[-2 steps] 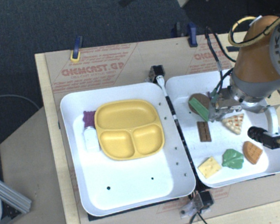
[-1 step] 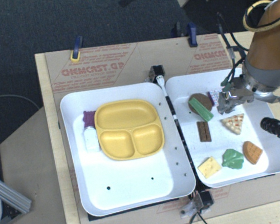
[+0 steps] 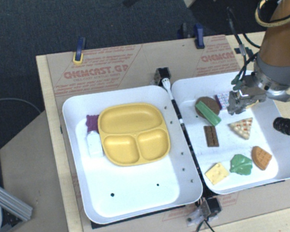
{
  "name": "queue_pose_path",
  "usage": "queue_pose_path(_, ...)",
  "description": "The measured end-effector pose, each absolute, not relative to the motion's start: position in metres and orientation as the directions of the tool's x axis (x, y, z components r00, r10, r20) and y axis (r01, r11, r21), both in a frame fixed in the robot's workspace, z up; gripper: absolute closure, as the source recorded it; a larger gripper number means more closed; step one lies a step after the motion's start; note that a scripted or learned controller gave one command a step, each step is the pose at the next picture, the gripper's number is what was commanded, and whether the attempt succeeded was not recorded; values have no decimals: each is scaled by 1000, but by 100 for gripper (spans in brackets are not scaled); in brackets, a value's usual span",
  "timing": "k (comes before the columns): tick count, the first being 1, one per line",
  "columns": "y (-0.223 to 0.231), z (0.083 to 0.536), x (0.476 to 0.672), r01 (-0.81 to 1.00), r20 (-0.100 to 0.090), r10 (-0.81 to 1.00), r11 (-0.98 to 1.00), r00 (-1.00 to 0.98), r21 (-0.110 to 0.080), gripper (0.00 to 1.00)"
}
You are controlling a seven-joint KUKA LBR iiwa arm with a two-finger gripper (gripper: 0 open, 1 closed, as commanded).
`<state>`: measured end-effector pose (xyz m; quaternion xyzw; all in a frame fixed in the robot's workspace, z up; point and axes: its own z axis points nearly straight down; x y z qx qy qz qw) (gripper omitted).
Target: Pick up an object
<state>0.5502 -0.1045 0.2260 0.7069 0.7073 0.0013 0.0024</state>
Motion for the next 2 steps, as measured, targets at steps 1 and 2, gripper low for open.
queue_pose_path(1, -73, 218, 600, 1000, -1, 1000, 5, -5, 6, 100)
queue_pose_path(2, -64, 217, 600, 1000, -1, 1000, 2, -2, 1, 100)
